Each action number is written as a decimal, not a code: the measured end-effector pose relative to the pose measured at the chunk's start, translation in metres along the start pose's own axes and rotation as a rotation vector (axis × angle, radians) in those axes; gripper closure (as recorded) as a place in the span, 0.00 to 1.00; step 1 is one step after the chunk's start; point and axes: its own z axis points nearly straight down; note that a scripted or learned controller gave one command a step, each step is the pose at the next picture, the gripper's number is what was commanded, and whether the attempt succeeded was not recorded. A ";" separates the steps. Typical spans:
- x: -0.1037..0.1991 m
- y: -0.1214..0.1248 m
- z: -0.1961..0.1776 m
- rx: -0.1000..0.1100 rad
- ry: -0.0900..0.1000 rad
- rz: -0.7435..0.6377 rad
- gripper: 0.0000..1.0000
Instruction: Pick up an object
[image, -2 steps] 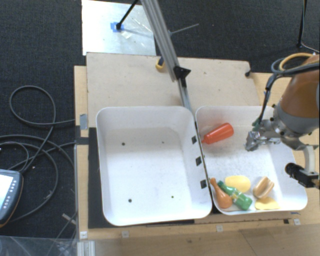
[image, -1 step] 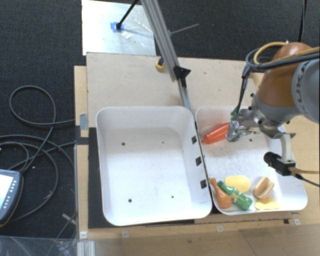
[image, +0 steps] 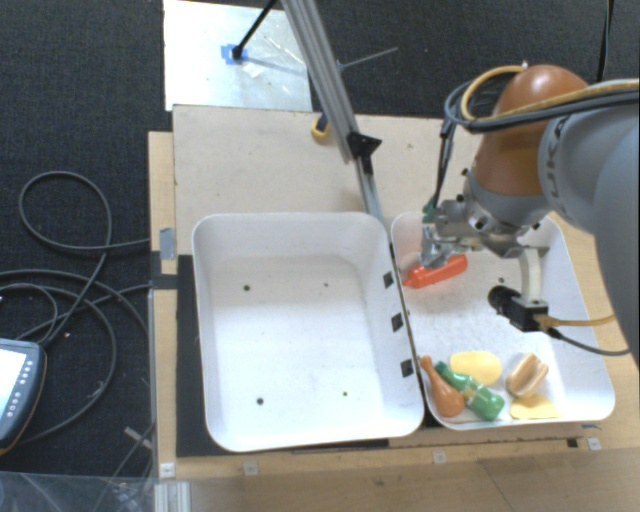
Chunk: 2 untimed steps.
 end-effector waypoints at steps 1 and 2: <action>0.052 0.027 -0.009 -0.001 0.001 0.000 1.00; 0.116 0.034 -0.017 0.000 0.001 -0.001 1.00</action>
